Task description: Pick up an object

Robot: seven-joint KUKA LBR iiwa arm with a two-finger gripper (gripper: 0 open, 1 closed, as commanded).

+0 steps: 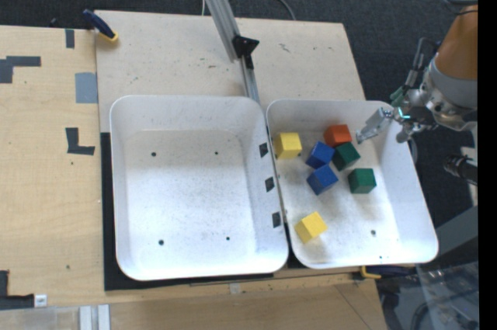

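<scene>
The right bin (404, 189) holds several small cubes. One yellow cube (289, 144) lies near its left wall and another yellow cube (312, 226) lies toward the front. An orange cube (337, 135), two blue cubes (319, 154) (322, 178) and two green cubes (346, 156) (361, 180) cluster in the middle. My gripper (388, 128) hangs over the bin's far right corner, just right of the orange cube. It is open, with nothing between its fingers.
The left bin (124, 165) sits beside the right one. A slanted metal rail (221, 2) runs down to the gap between the bins. A blue and yellow clamp (101, 26) lies at the bench's far left corner.
</scene>
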